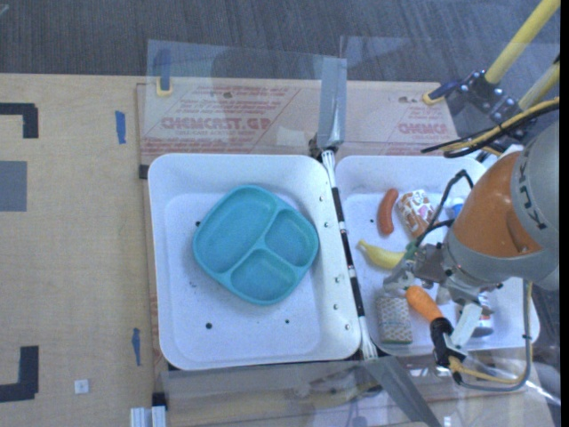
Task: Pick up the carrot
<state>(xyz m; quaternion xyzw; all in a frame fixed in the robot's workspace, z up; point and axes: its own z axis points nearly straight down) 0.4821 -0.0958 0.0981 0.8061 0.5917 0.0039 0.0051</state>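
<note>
Two white bins sit on a wooden bench [71, 265] — the arm [498, 216] bends down over the right bin [507, 172], its gripper [425, 302] beside the carrot [423, 302]; grip unclear.

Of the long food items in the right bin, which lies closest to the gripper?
The carrot, the orange one directly at the gripper. The yellow banana lies further left, and the reddish sausage lies toward the bin's far side.

Teal divided plate [256, 244] in left bin [169, 265]; banana [382, 255], sausage [386, 212] in right.
</note>
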